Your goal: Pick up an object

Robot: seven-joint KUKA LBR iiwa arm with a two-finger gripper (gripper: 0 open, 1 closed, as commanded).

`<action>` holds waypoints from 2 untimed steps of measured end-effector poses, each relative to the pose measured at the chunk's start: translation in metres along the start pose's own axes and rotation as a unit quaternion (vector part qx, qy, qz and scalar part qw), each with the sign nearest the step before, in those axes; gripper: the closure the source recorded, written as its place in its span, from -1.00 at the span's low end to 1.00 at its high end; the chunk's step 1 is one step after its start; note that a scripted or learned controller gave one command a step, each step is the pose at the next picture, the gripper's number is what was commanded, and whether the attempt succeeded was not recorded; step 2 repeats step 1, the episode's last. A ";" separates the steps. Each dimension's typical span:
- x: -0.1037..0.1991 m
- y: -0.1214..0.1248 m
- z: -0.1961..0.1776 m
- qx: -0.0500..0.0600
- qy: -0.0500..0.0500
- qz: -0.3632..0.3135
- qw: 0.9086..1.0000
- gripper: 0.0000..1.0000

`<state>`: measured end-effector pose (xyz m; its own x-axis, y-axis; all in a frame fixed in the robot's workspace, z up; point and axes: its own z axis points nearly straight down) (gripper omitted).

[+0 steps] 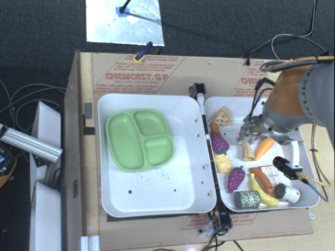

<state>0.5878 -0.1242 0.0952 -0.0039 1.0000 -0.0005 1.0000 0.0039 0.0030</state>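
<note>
**Gripper low over the right bin, toy food crowded beneath it**

The desk carries two shallow white bins side by side. The left bin holds one thing, a green divided plate, lying flat toward its left side. The right bin holds all the small toy food. The arm reaches in from the right, and its gripper sits low over the far middle of that bin; whether it is spread or closed cannot be told from this slant, and nothing is seen between its tips.

Just near and right of the gripper lies an orange carrot, its long axis running near-left to far-right; a pale corn piece stands beside it, directly on the near side of the gripper. Either is probably the closest candidate for a pick. Further left are a cracker wedge, purple eggplant, and purple grapes; nearest lie a banana and a green can.
</note>
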 end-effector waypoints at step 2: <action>0.064 -0.016 -0.090 0.000 0.001 0.000 1.000 1.00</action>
